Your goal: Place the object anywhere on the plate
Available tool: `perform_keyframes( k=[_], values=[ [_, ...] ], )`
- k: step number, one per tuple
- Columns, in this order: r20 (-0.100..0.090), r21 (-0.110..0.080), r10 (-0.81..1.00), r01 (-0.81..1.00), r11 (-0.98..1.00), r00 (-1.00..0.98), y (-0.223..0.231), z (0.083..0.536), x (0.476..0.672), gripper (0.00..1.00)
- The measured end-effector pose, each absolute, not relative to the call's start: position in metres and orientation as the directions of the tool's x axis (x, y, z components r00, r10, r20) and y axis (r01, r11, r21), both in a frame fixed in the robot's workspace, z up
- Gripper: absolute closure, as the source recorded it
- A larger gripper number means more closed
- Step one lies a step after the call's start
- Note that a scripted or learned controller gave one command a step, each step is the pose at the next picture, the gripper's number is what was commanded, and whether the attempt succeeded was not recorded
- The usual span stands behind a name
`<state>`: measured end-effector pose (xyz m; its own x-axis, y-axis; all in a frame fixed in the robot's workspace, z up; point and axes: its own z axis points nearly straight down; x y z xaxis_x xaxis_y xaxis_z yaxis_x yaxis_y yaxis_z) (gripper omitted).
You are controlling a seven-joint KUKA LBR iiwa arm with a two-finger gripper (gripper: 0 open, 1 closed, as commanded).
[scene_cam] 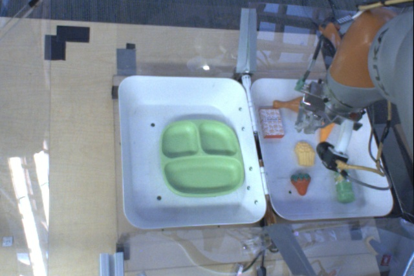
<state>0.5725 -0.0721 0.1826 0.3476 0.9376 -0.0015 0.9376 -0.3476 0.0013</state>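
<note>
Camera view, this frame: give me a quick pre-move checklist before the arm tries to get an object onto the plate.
1. Green plate sits flat in the left bin: ok.
2. Plate compartments free of objects: ok.
3. Objects available in the right bin: ok; strawberry, corn, pink box, green bottle lie apart.
4. Pincer positioned over the right bin: ok.
5. Object between the pincer's tips: cannot tell.
6. Orange carrot-like piece reachable: cannot tell, partly hidden by the arm.
</note>
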Motion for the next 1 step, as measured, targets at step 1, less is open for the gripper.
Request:
perform_keyframes(
  k=[1],
  values=[
    [-0.003,0.006,1.0,1.0,-0.002,0.002,-0.1082,0.2863,0.5242,1.0]
  ],
)
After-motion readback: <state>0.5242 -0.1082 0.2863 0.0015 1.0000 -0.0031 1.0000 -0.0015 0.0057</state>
